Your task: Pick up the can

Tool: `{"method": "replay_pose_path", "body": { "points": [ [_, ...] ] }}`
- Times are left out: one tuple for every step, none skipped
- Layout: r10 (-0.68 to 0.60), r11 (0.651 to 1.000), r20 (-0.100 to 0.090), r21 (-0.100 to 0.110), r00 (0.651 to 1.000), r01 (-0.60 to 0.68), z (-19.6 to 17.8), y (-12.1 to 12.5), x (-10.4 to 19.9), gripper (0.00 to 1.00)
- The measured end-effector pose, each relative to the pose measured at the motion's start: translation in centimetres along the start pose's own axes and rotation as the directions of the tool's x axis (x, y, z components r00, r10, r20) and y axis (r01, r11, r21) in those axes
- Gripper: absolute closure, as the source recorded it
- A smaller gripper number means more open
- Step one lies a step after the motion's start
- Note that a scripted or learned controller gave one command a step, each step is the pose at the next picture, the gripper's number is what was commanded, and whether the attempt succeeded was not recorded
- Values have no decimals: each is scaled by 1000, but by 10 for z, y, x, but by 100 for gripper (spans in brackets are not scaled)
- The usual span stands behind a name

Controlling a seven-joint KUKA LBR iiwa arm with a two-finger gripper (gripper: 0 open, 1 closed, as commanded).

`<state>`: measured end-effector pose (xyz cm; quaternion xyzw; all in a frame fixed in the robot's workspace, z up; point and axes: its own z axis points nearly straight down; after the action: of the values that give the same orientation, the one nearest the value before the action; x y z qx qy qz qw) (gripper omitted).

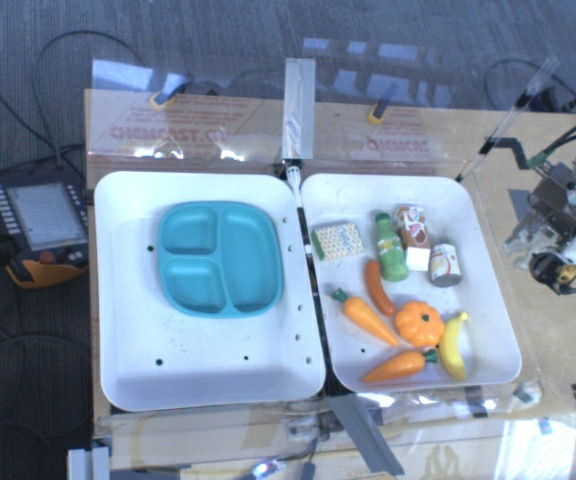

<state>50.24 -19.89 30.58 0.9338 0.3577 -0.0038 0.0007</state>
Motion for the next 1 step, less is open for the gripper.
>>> {"method": "replay_pose_path", "body": {
  "points": [
    [-75, 997, 0, -3, 997, 75, -127, -20, 3, 100]
  ]
}}
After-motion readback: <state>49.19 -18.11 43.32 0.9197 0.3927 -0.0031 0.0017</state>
